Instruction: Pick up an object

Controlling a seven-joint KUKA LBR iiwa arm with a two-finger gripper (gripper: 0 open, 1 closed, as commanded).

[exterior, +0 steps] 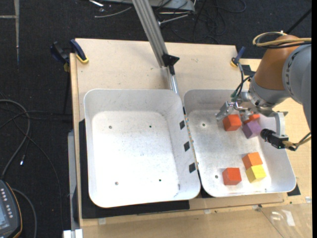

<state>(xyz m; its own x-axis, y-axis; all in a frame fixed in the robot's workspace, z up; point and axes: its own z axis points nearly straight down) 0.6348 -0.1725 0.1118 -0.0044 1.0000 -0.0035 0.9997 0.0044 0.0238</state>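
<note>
Five matte blocks lie in the speckled white right bin.

No writing, label, brand or number can be read anywhere. The blocks just beside the claw have plain faces, and the device at the far lower corner, well away from the claw, is too blurred to read.

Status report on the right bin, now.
Gripper low over right bin, far side. Orange block just beneath it, purple block alongside. Red, orange, yellow blocks clustered near front.
</note>
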